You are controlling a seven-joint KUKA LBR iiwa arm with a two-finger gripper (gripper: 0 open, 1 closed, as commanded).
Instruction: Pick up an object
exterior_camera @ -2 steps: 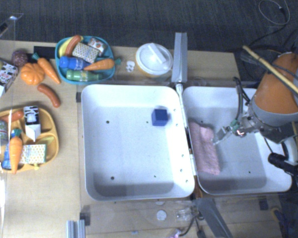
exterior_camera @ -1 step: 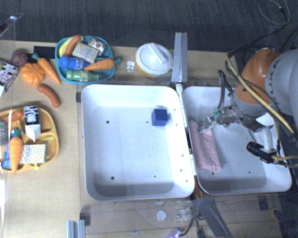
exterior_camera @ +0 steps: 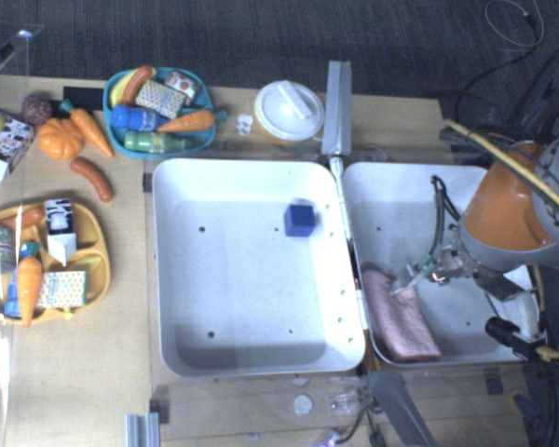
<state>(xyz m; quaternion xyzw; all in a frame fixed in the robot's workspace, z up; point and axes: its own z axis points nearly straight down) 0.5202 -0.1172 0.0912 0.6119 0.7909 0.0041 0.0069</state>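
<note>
Fingertips hang low over the pink folded cloth's top end in the right bin, spread or pinched I can't tell; approach step, next I need to close and lift straight up.

Blue cube alone in left bin, near its upper right. Pink cloth along right bin left wall. Tool low over cloth's upper end.
</note>
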